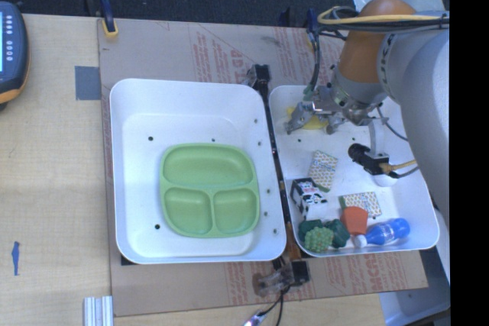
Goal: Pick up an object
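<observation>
My gripper [316,117] hangs low over the far end of the right bin [416,187], under the arm's orange band. A small yellow thing [299,122] shows at the gripper's left side, partly hidden by it. I cannot tell whether the gripper touches it. Nearer the front lie a patterned pouch [323,168], a black-and-white cow-print block [308,197], a patterned square [362,202], a green broccoli toy [321,234], an orange-red piece [355,220] and a blue bottle [388,230].
The left bin [130,164] holds a green divided plate [209,189]. A dark rail [276,164] runs between the two bins. A blue and orange device [11,50] sits at the bench's far left edge.
</observation>
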